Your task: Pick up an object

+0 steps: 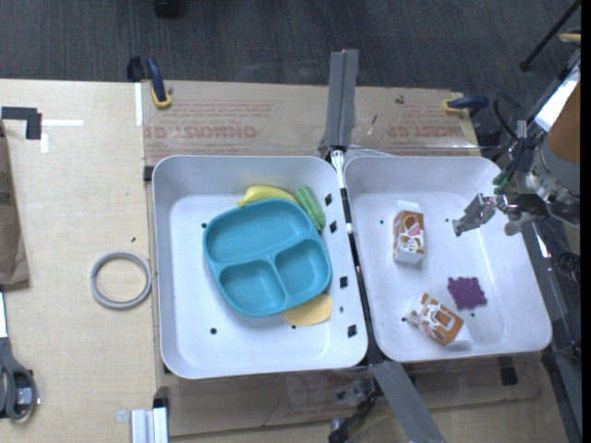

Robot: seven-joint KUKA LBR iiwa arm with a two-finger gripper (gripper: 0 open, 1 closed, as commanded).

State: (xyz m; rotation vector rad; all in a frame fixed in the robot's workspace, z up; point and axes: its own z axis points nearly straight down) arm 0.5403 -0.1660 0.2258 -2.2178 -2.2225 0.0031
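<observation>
Bench edge, far left: a grey tape ring (121, 279) lies flat on the pale wooden bench (74, 201), with a pair of scissors (16, 386) nearer and further left. Both sit well apart from the bins.

Left bin: the shallow white left bin (180, 330) holds a blue three-compartment plastic tray (268, 258). A yellow banana-shaped toy (265, 194) and a green ridged piece (312, 208) peek out at the tray's far edge, and a flat yellow piece (311, 312) shows at its near edge.

Right bin: the shallow white right bin (517, 330) holds three loose candidates. A small white and orange carton (409, 236) stands towards the far side, a purple knobbly cluster (467, 293) lies near the middle, and an orange and white carton lying on its side (436, 320) rests at the near edge, just beside the cluster.

Gripper: the grey two-finger gripper (477, 213) hangs over the far right part of the right bin, right of the upright carton. Its fingers look spread apart with nothing between them.

Task state: judged from this, nothing is picked up yet; every object sits on a bin floor.

Risk, aim: the gripper is over bare floor, so a straight descent would probably close on nothing.

Risk, upright carton: a sideways approach could tip it.

Risk, near pair: the cluster and the lying carton are close, so fingers aimed at one may push the other.
</observation>
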